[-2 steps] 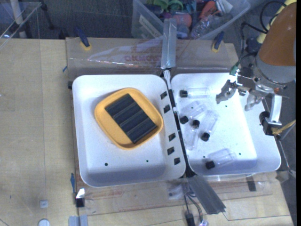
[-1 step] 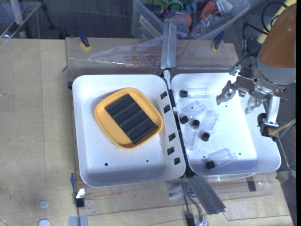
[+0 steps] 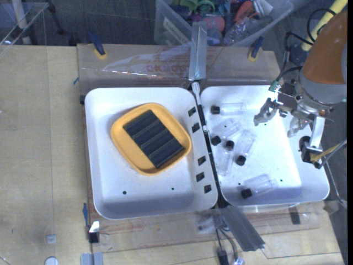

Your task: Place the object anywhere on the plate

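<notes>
A yellow plate (image 3: 121, 130) lies in the left white bin (image 3: 105, 195). A dark ridged rectangular object (image 3: 154, 139) rests flat on the middle of the plate, turned at a slant. My gripper (image 3: 287, 127) hangs over the right side of the right bin (image 3: 292, 195), well away from the plate. It is open, with nothing between its fingers.
Several clear vials with black caps lie in the right bin, one at the back (image 3: 229, 108), a cluster in the middle (image 3: 234, 145) and one at the front (image 3: 258, 184). A divider with black clips (image 3: 199, 148) separates the bins. A clear tub of colourful items (image 3: 220, 7) stands behind.
</notes>
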You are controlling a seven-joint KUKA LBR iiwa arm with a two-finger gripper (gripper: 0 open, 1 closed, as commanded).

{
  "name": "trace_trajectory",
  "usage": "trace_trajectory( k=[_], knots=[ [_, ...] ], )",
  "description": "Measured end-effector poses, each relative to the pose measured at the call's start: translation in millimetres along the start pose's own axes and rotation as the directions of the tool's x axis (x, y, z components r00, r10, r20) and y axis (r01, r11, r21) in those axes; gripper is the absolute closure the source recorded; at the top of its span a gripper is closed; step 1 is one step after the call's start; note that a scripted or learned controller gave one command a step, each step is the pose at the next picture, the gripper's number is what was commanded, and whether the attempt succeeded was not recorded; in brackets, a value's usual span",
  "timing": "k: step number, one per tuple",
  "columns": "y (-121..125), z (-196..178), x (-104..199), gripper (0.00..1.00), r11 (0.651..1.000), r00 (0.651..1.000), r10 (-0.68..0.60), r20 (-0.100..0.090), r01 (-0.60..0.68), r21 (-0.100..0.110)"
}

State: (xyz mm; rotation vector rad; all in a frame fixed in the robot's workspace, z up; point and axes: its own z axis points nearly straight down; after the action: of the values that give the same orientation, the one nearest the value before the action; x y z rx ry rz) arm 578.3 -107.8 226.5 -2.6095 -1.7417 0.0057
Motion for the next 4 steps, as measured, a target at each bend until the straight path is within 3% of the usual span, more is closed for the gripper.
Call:
trace_trajectory(
  k=[1, 3, 4],
  knots=[
    [8.6, 5.8, -2.4, 0.00, 0.999, 0.999, -0.041, 0.001, 0.041, -0.004],
    [-2.5, -3.3, -4.1, 0.00, 1.000, 1.000, 0.016, -0.001, -0.016, 0.000],
    [-9.2, -16.7, 11.3, 0.00, 1.000, 1.000, 0.027, -0.001, -0.027, -0.005]
  ],
)
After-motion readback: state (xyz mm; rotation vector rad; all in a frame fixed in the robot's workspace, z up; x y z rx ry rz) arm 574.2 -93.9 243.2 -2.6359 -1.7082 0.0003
